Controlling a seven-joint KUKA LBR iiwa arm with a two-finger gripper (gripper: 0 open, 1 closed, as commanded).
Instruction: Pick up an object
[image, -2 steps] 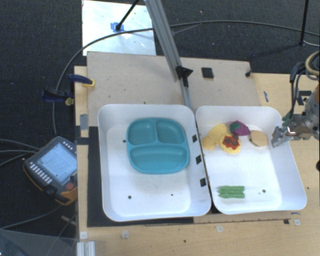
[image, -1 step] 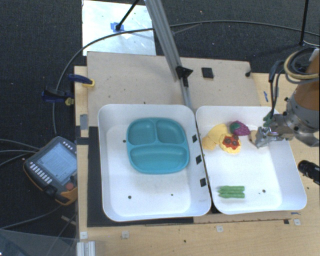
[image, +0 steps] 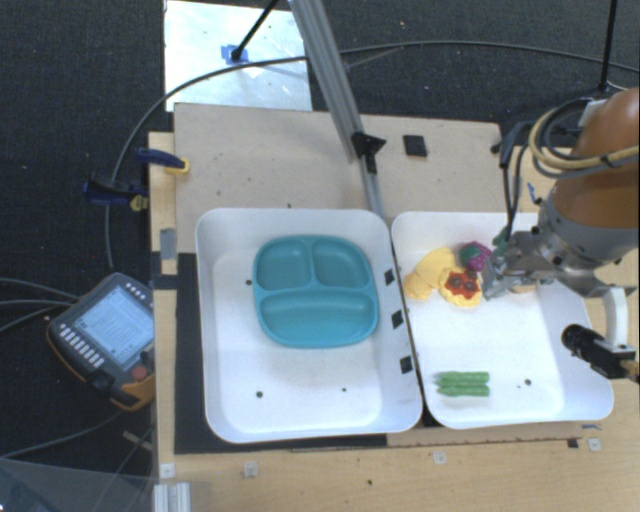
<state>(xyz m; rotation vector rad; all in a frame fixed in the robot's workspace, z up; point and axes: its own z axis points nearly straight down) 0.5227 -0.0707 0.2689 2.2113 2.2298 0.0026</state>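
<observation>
**Objects in right bin, gripper lowered beside them**

Objects are located in the right bin (image: 570, 395). Nearest, a green pod (image: 462, 383) is laid flat, well apart from the rest. Farther back, yellow (image: 430, 272), red (image: 462, 287) and purple (image: 474, 254) pieces are clustered together. The gripper (image: 503, 279) is positioned just beside them; its finger state cannot be determined. A teal plate (image: 315, 292) is seated in the left bin (image: 230, 400).

Glossy plastic teal plate (image: 315, 292), matt white bins (image: 300, 400)

I see a pale beige particle-board table (image: 300, 160) on dark speckled carpet floor (image: 70, 90), black cables (image: 130, 150) trailing across it, and a grey handheld control pendant (image: 105, 335) beside the table's left edge.
</observation>
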